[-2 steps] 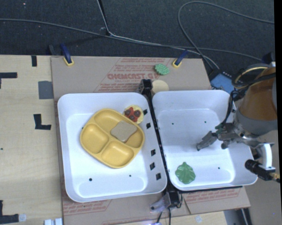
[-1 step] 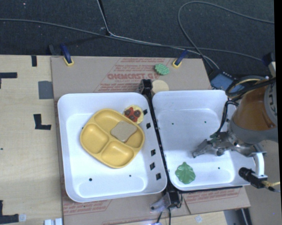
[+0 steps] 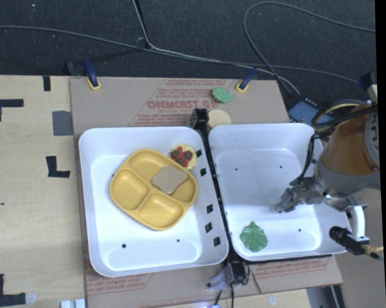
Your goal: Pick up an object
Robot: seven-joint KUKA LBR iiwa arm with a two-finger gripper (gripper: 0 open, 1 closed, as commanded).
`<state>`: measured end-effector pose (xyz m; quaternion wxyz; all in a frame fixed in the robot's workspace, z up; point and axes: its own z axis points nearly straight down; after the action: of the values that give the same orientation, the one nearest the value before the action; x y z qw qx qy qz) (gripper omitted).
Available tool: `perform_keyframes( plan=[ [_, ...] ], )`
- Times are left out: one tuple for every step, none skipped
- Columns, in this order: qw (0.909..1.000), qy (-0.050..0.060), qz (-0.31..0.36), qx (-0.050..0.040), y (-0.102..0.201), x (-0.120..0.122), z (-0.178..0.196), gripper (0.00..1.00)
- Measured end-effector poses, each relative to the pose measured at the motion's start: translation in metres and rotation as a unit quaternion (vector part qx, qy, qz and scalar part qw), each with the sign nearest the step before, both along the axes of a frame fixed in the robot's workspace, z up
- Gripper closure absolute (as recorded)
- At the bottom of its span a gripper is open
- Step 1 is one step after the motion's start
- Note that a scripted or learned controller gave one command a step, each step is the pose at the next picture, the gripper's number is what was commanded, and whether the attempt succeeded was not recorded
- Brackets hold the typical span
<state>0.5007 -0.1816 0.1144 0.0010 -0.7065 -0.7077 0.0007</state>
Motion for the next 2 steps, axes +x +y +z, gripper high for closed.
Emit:
perform_keyframes(
  plan=[
    [1.0000, -0.003, 0.000, -0.0009, -0.002, 0.004, 0.042, 1.00],
    [1.0000, -0.004, 0.001, -0.0012, 0.003, 0.013, 0.100, 1.00]
  ],
)
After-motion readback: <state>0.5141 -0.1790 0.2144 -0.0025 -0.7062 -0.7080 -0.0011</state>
